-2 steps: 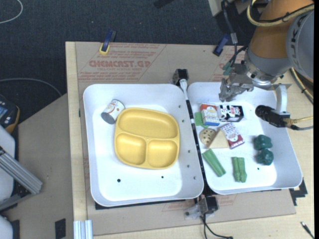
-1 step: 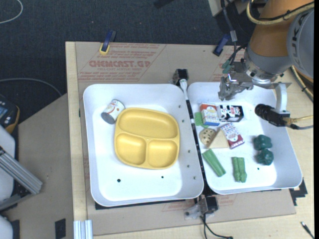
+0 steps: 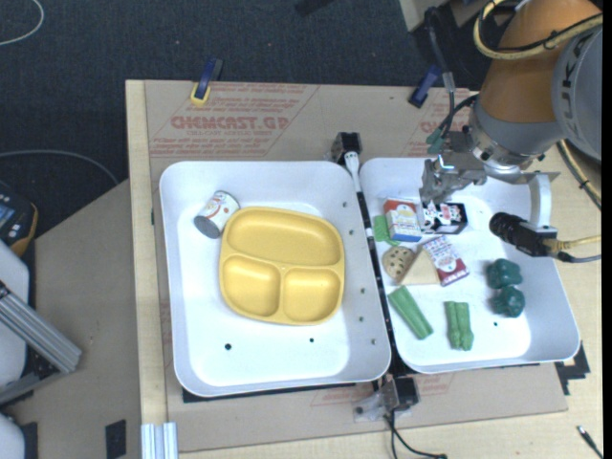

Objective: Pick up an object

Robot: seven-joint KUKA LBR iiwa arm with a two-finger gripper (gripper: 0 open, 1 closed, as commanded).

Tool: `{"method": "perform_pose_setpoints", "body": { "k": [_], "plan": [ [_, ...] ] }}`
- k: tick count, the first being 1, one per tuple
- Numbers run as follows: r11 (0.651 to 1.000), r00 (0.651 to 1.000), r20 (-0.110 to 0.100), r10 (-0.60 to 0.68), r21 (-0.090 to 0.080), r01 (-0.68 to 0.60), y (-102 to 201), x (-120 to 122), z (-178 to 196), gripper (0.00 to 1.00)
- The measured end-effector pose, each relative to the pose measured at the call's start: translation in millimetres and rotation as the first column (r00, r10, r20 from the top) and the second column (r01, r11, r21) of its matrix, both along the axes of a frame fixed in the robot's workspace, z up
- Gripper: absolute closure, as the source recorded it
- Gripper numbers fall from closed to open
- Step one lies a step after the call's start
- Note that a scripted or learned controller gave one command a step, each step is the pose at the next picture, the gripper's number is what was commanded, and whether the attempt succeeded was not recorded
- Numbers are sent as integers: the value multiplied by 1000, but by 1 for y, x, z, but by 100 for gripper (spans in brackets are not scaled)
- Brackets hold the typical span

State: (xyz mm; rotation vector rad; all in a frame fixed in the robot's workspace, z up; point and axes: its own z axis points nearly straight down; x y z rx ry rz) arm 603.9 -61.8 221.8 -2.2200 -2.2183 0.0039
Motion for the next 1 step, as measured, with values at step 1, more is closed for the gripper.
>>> {"method": "perform_pose_setpoints", "body": {
  "k": [1],
  "plan": [
    [1000,1000,0,0,0,0,-6,0,-4,100]
  ]
}}
